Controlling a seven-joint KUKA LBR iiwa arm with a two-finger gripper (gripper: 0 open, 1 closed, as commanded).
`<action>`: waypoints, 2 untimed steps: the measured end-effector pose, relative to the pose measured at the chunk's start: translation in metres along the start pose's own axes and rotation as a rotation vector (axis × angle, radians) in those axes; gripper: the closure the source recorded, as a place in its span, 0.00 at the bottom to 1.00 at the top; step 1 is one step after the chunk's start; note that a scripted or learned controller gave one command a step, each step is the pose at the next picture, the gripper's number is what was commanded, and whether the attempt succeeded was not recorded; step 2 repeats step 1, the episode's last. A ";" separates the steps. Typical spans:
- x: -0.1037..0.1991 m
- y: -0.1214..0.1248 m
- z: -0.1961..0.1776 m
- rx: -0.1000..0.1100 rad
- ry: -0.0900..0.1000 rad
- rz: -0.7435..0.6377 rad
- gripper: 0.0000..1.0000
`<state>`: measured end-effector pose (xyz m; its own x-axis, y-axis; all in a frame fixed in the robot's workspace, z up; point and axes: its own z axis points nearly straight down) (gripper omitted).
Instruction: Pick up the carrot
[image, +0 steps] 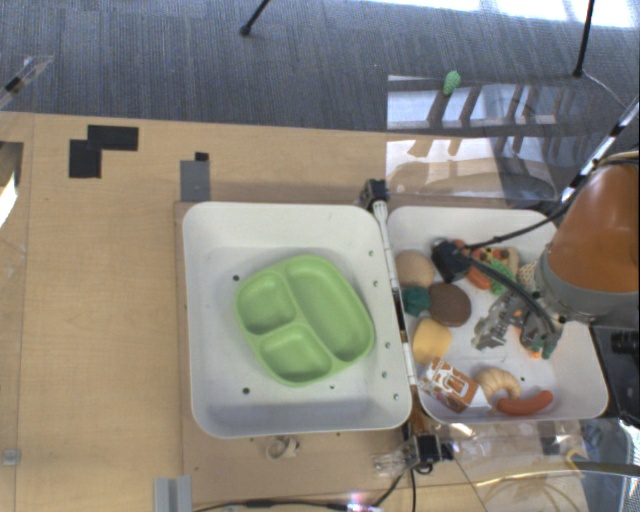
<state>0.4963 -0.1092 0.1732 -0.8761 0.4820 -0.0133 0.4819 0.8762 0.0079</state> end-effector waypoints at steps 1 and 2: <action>-0.003 -0.001 -0.010 0.000 -0.006 -0.003 1.00; -0.003 -0.001 -0.010 0.000 -0.006 -0.003 1.00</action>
